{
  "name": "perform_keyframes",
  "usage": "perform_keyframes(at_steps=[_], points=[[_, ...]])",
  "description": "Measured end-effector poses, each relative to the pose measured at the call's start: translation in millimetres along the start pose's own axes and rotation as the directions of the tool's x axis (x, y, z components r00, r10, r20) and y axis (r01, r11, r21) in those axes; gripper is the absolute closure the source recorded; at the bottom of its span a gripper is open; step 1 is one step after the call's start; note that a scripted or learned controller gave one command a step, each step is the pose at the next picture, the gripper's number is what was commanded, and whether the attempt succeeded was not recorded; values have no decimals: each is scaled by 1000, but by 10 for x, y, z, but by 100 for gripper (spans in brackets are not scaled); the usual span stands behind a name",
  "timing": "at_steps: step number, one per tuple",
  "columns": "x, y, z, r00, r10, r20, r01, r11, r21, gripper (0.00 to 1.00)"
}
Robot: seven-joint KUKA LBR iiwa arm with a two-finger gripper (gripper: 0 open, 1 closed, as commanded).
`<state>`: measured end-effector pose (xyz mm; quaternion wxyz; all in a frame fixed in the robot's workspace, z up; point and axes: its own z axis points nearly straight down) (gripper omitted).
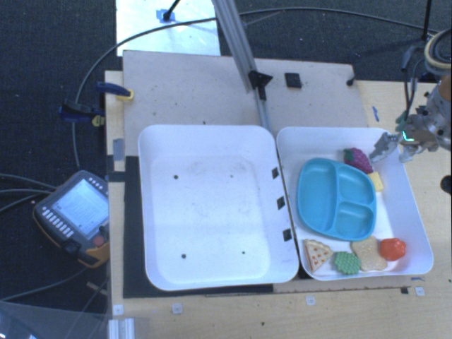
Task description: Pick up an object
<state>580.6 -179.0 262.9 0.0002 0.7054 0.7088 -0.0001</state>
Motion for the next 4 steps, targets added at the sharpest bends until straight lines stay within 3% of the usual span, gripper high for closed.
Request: perform_keyframes(at_steps=[1,4], points=[[0,4,-8,1000,0,0,0,1000,-2,0],[-87,-85,1560,1000,3,0,-3,1000,0,0]])
